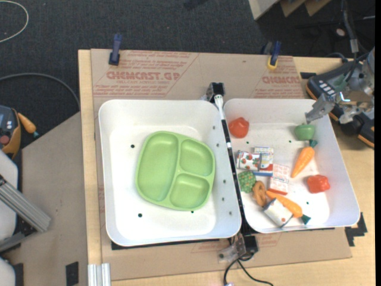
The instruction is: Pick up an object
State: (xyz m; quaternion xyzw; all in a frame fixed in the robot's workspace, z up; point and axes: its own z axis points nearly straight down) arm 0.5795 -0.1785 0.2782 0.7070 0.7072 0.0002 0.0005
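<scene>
Reaching for the green toy (305, 131), my gripper (315, 113) could slip off. I cannot tell its state. The carrot (303, 159) sits just beside.

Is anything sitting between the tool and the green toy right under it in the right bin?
Nothing visible does: the tool hangs just above the green toy vegetable; the orange toy carrot lies beyond it.

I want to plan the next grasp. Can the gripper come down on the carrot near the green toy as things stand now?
Probably yes. The gripper hangs at the right bin's far right side, just above the green toy. The carrot lies bare beside that toy, with nothing on top.
</scene>
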